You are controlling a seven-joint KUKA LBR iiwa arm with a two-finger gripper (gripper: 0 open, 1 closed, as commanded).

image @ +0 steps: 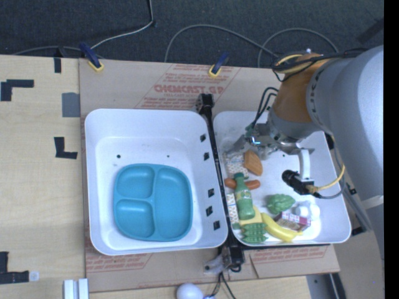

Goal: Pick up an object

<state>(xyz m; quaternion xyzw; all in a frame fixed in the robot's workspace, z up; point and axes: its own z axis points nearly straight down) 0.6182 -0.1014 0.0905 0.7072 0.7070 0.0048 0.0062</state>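
From the camera view: gripper point(248, 143) low in the right bin point(336, 223), close above a tan bread-like piece point(253, 162); fingers' state impossible to tell, hidden under the wrist. Nearby, crowded along the bin's left wall: green bottle point(243, 201), yellow banana point(278, 228), green leafy toy point(280, 202). Left bin point(100, 129) holding a blue divided plate point(153, 202). Best to descend straight, centre over the tan piece, avoid nudging neighbours, close gently.

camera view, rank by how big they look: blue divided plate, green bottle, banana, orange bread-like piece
1. blue divided plate, far the largest
2. green bottle and banana, too close to rank
3. orange bread-like piece, smallest
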